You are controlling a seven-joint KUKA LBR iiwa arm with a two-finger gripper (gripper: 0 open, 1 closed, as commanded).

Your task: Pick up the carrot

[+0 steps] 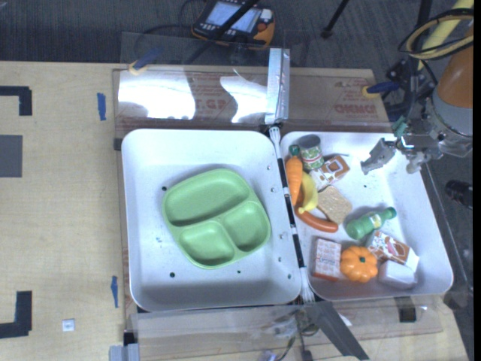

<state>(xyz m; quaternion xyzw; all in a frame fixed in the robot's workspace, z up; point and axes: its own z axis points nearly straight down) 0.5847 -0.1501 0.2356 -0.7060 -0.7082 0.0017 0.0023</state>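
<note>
The carrot (294, 176) is an orange, tapered piece with a green top. It lies along the left wall of the right bin (434, 224), pressed against a yellow banana (307, 191). My gripper (394, 160) hovers over the upper right part of that bin, well to the right of the carrot. Its two grey fingers (374, 158) are spread open and hold nothing.
The right bin also holds a small can (310, 153), a snack packet (333, 168), a cracker (334, 202), a sausage (319, 220), a green bottle (368, 222), a pumpkin (358, 265) and small boxes (325, 257). In the left bin (143, 164) sits a green divided plate (216, 216).
</note>
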